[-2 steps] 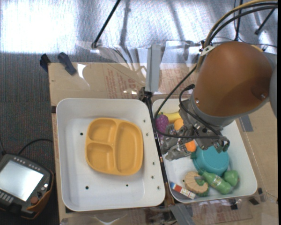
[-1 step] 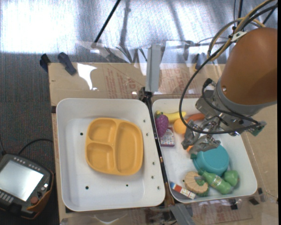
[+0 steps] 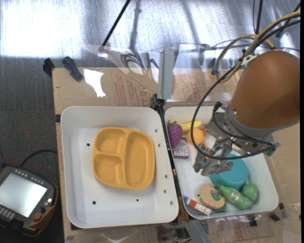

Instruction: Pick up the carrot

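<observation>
Carrot (image 3: 197,135) — it looks to be the orange piece in the far-left part of the right bin (image 3: 271,186), lying between a purple fruit (image 3: 175,133) on its left and the arm's wrist on its right, with a yellow piece (image 3: 183,125) just beyond it; part of it is hidden behind cables, so its full shape is hard to tell. Going from the left: a handheld screen unit (image 3: 20,199) sits off the worktop's near-left corner, then the left bin (image 3: 76,186) holds a yellow divided plate (image 3: 124,157) and nothing else that I can make out. In the right bin, a small pink card (image 3: 181,148) lies near the purple fruit, a striped block (image 3: 197,205) and a round biscuit-like toy (image 3: 211,196) sit at the near edge, then a teal bowl (image 3: 232,175) and a green bottle (image 3: 235,196). The hand (image 3: 213,162) hangs over the middle of this bin, just right of and nearer than the carrot, above the bowl's left rim; nothing shows between its fingers, and whether they are spread or closed I cannot tell from this angle. My judgement is that the task is at the approach step — no grasp made. The next move calls for shifting the hand left and farther back until it is over the carrot, then coming down without knocking the purple fruit or the bowl.
</observation>
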